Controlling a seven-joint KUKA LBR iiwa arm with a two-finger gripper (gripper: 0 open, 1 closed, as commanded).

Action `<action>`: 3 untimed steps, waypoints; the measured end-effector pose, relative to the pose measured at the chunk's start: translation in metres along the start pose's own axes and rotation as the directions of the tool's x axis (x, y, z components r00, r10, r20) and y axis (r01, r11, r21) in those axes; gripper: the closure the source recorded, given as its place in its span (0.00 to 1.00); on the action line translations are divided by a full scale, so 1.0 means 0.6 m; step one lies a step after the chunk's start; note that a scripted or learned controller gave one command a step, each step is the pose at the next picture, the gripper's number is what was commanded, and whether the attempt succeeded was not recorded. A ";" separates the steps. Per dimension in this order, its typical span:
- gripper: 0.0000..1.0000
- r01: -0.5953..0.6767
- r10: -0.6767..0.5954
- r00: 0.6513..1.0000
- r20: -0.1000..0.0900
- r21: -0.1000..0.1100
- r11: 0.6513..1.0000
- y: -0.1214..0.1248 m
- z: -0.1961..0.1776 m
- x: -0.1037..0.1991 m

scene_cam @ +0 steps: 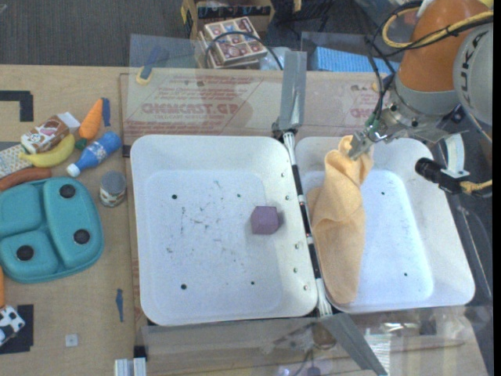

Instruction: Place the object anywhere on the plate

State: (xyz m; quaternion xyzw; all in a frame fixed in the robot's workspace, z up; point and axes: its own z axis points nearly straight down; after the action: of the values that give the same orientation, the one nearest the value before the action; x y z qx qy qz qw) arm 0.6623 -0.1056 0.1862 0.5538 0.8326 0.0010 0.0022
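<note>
A yellow-orange cloth lies along the left side of the right bin, draped over the divide between the bins. Its upper corner is pulled up into a peak that meets my gripper. The gripper is shut on that corner of the cloth, near the bin's back left. The orange-banded arm comes in from the upper right. A small purple cube sits in the left bin, right of its middle. A teal divided plate lies on the bench far to the left, outside both bins.
Toy food, a small blue bottle and a grey can crowd the bench beside the teal plate. Cardboard boxes stand behind the bins. A black cable fitting hangs over the right bin's back right.
</note>
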 end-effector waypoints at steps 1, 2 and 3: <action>0.00 0.000 0.000 1.000 0.000 0.000 1.000 0.000 0.000 0.000; 1.00 -0.001 0.001 1.000 0.003 -0.005 1.000 0.001 -0.018 -0.003; 1.00 -0.012 0.012 1.000 0.001 0.001 1.000 0.001 -0.417 -0.026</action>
State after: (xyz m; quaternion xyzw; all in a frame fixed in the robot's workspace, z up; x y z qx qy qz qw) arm 0.6677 -0.1194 0.4363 0.5589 0.8292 0.0002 0.0022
